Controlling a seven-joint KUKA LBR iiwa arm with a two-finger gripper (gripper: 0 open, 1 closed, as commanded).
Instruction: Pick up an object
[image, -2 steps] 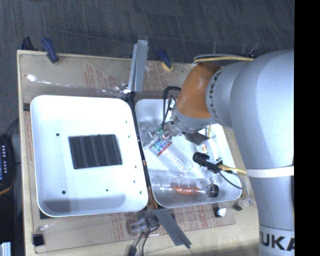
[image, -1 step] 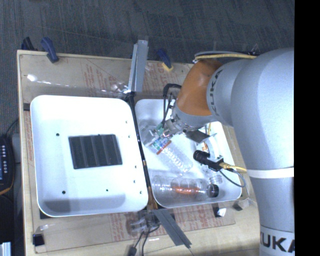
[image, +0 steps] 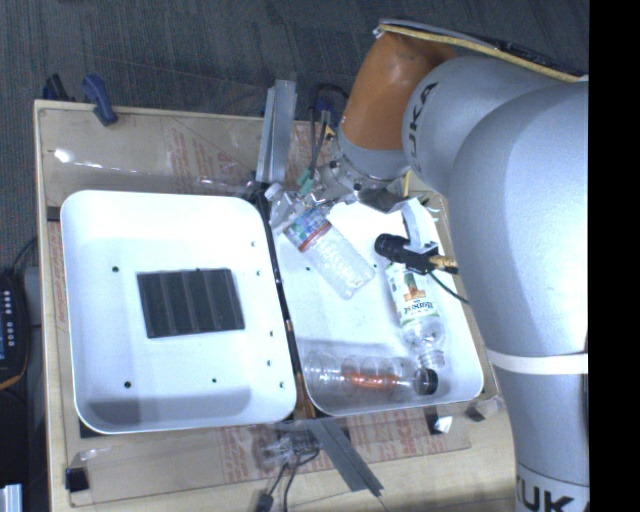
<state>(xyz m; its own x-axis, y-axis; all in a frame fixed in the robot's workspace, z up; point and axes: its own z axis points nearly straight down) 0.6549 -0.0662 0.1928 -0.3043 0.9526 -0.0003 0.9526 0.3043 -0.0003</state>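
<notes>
Camera view: tool (image: 318, 192) low over far-left corner of right bin (image: 365, 322), above neck of clear bottle (image: 330, 250) lying aslant there. Cannot tell whether open or closed. Likely to slip off smooth round plastic, or jam against bin wall.

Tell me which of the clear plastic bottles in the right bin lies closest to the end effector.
The bottle with the red-banded label, lying slantwise at the bin's top left, right by the end effector. The other two lie lower: one along the right wall, one along the bottom.

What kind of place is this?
Probably a robot grasping test bench: a grey KUKA arm reaches over two shallow white bins, one holding clear plastic bottles.
</notes>
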